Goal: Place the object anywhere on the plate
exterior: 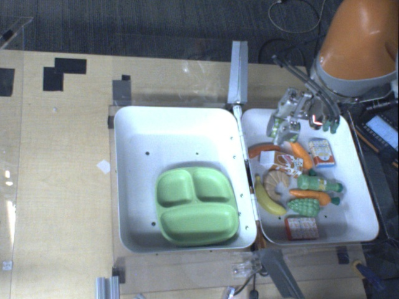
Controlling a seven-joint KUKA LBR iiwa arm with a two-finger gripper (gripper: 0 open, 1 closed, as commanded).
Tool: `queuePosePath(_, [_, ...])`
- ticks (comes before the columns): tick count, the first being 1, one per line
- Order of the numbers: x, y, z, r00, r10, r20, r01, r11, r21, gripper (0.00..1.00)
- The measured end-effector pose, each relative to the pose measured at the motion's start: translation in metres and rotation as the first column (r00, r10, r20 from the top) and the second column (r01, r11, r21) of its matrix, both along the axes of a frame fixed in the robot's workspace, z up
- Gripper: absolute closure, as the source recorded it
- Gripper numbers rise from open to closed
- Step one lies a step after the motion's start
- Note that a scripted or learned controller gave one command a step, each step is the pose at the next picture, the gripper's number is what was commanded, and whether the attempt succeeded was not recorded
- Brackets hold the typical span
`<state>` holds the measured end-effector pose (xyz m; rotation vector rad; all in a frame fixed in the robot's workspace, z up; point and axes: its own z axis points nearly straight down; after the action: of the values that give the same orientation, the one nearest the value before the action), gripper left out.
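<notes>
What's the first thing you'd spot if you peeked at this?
The green plate in the left bin, lying alone. Next, the heap of toy food in the right bin, with a yellow banana at its left edge. The end effector hovers above that bin's far end.

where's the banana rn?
The banana lies in the right bin, against its left wall beside the divider, with the green plate across in the left bin.

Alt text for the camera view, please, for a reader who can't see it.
The end effector hovers over the back of the right bin, above a pile of toy food including a banana and carrot. A green plate lies in the left bin.
</notes>
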<state>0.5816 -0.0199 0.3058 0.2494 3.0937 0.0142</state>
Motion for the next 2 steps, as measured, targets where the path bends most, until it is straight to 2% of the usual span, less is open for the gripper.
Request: queuePosePath(2, [0.004, 0.003, 0.025, 1.000, -0.001, 0.020, 0.001, 1.000, 0.004, 1.00])
